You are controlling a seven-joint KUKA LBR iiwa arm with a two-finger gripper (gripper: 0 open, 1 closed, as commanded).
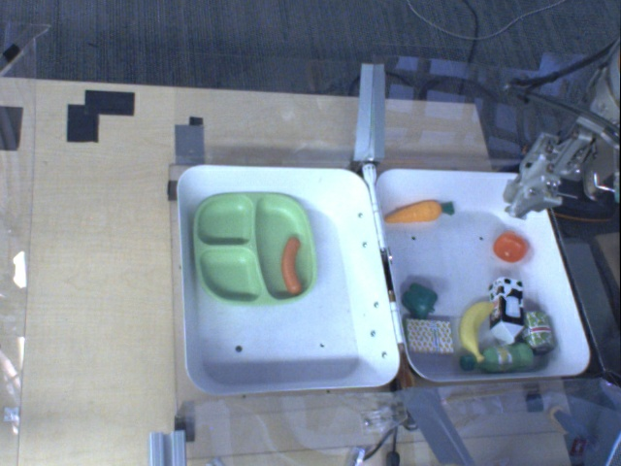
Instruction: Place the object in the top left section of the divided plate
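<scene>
Camera view looks down on two white bins set side by side. Nearest, in the right bin's (572,289) near-right corner, a green bottle (505,359), a banana (473,325), a black-and-white carton (505,311) and a small can (539,331) crowd together, with a patterned packet (430,335) to their left and a dark green piece (419,299) just beyond it. Farther on sits an orange round piece (510,249), and the carrot (417,213) lies near the far-left corner. In the left bin (281,367), the green plate (254,247) holds a sausage (291,265) in its right section. Gripper (529,197) hovers over the right bin's far-right corner with nothing between its fingers; how far they are spread I cannot tell.
</scene>
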